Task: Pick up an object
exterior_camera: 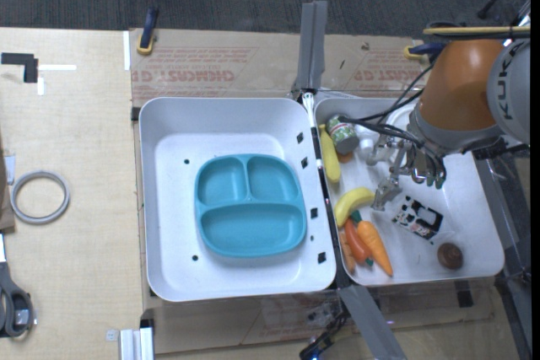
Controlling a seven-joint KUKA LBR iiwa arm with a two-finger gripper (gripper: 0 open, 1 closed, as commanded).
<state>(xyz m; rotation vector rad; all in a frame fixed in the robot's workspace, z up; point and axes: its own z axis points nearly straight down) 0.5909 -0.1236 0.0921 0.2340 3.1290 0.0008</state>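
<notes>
From the overhead camera view, the right bin [472,261] served as the landmark. The grey arm [472,97], with its orange band, reached in over that bin's upper right part. Its gripper [390,191] hung low over the bin's middle; whether it was clenched or released could not be told, since the metal parts blurred together, and nothing was plainly caught in it.

Inside the right bin, along its left wall, lay a yellow banana [329,158], lengthwise. Below it, a second banana [352,202] curved just left of the gripper. Two toy carrots [369,244] lay in the bin's lower left corner, touching each other. A green-topped small object [342,133] sat near the bin's upper left corner. A black-and-white patterned piece [418,218] lay just right of and below the gripper, and a brown round object [450,255] sat toward the bin's lower right corner.

Left of the right bin stood the left bin [169,139], holding a blue divided plate [251,205]. Far left of both bins, a grey ring [38,196] lay on the bench [67,282].
</notes>
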